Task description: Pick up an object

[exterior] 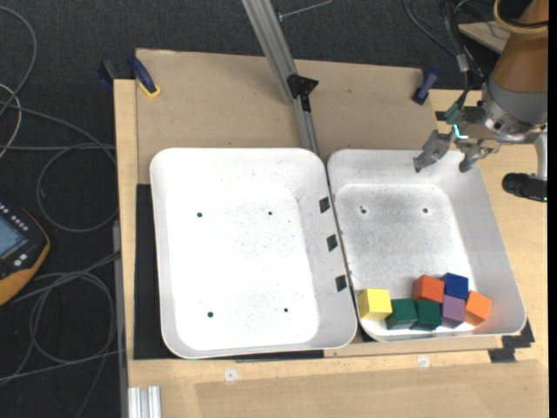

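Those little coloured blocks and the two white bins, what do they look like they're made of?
The coloured blocks look like painted wood or solid plastic: sharp cube edges, flat matte colours, no shine; the picture can't settle which. The right bin and left bin look like moulded plastic: smooth rounded corners, thin raised rims, dull white, speckled with dark scuffs.
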Tool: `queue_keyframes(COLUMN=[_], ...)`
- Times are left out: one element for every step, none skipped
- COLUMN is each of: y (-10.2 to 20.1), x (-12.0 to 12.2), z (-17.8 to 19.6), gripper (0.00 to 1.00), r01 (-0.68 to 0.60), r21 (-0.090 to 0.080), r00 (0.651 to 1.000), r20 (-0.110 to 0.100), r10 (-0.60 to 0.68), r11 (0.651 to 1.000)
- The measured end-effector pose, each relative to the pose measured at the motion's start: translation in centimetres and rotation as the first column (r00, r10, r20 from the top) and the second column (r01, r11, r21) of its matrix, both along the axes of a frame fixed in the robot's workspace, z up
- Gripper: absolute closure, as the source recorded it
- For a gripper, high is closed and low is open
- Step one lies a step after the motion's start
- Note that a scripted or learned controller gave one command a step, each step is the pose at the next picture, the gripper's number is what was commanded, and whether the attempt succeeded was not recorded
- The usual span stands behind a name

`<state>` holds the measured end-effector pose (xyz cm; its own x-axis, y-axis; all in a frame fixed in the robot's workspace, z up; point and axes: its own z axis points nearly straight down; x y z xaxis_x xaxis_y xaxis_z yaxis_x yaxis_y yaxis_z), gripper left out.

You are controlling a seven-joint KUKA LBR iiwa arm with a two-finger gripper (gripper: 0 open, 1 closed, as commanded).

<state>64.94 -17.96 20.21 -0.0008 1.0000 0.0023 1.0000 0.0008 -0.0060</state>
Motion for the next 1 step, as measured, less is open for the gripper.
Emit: queue_keyframes(y=[-0.02], x=[0.10], z=[0.33], gripper=[0.00], r01=[-0.001], r21=[-0.003], r00=[1.000], r20=[0.004], r10=[0.001], r11=[1.000])
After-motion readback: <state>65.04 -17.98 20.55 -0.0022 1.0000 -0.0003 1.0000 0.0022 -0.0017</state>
